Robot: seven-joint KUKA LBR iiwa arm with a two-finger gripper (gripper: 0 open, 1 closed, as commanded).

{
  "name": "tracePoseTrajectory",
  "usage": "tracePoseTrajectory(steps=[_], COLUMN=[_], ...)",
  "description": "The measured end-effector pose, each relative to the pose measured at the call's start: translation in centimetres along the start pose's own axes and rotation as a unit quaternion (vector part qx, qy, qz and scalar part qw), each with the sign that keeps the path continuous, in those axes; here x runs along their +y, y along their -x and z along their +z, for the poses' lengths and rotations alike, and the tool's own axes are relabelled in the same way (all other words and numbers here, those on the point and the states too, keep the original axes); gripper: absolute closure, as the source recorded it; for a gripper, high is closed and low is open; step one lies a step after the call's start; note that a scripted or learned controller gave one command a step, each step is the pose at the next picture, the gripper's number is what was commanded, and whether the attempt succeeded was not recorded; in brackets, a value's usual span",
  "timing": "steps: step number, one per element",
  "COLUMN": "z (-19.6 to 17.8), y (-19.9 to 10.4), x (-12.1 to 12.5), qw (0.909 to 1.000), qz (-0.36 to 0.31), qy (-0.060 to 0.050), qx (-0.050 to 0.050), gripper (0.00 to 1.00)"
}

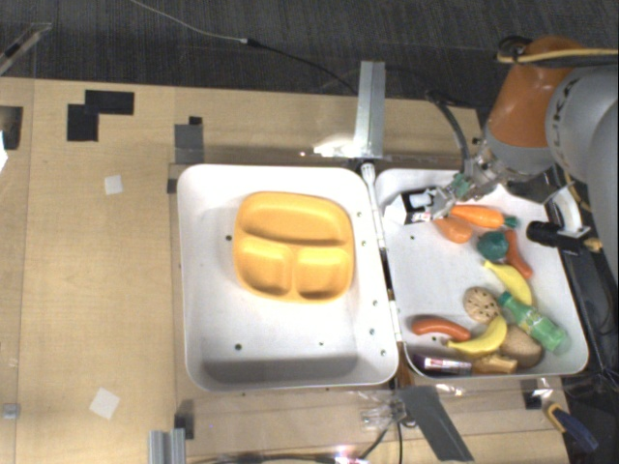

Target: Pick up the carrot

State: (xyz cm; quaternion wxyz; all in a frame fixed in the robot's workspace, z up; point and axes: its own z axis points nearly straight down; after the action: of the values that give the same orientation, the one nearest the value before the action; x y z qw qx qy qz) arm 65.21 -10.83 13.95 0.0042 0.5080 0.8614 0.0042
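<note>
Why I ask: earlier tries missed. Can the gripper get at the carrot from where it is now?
Probably yes. The gripper hangs at the far end of the right bin, right beside the carrot, whose top is uncovered. A green toy lies close on its near side and may crowd a finger.

Grey arm (587, 114), orange wrist band (522, 104), black cable (450, 124)

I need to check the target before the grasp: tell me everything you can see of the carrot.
The carrot is a smooth orange toy, plastic by its look, with a green top at its right end. It lies flat, roughly left to right, near the far edge of the right bin. The tool hovers at its left end. An orange rounded piece sits against its near side, and a dark green item lies just in front.
</note>
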Motion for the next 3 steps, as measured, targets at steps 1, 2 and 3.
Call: tracePoseTrajectory(steps=[1,2,3], z=[0.7,3.7,3.4], y=[0.0,1.5,-1.1], x=[-0.2,-1.7,-1.0], qw=[1.0,0.9903,0.9935], qz=[0.0,-0.138,-0.112], qy=[-0.002,0.006,0.007], qx=[-0.001,-0.012,-0.02], gripper=[0.0,0.0,0.0])
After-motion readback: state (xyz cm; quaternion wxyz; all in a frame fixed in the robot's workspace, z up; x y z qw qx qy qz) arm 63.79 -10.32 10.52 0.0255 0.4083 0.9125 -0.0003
